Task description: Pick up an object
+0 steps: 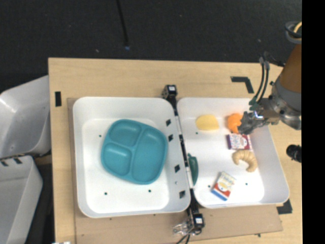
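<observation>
Orange, a small round object lies in the right bin, touching the pincer on its left. We cannot tell how the pincer is set. A purple packet lies just below.

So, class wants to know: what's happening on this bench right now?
A robot arm reaches in from the right, its gripper low over the right bin, right beside a small orange object. Nothing is visibly held yet. That bin also holds a yellow lemon-like item, a purple packet, a croissant, a small red, white and blue carton and a green item at its left wall. The left bin holds a teal divided plate.
</observation>
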`<state>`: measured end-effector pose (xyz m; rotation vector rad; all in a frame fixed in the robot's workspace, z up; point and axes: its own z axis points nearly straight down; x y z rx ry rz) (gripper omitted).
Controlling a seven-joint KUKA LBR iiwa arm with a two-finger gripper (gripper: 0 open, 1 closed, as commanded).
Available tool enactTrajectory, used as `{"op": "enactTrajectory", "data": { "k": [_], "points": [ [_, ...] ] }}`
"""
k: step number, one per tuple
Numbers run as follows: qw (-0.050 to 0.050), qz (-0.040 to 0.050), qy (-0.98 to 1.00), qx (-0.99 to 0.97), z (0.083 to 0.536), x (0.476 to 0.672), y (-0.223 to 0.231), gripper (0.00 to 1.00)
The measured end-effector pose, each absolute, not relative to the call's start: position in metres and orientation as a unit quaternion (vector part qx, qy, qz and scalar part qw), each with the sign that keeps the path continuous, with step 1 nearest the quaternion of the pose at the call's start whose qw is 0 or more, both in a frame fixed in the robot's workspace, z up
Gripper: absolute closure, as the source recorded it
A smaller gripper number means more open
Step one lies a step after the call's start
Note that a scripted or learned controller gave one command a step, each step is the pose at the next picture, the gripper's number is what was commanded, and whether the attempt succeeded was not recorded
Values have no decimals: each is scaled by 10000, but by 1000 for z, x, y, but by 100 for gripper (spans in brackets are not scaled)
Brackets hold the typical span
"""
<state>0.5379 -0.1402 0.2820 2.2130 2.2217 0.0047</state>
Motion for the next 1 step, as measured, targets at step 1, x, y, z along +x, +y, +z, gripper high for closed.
{"op": "enactTrajectory", "data": {
  "k": [1],
  "points": [
    [5,11,7100,7042,286,551,-85,100]
  ]
}}
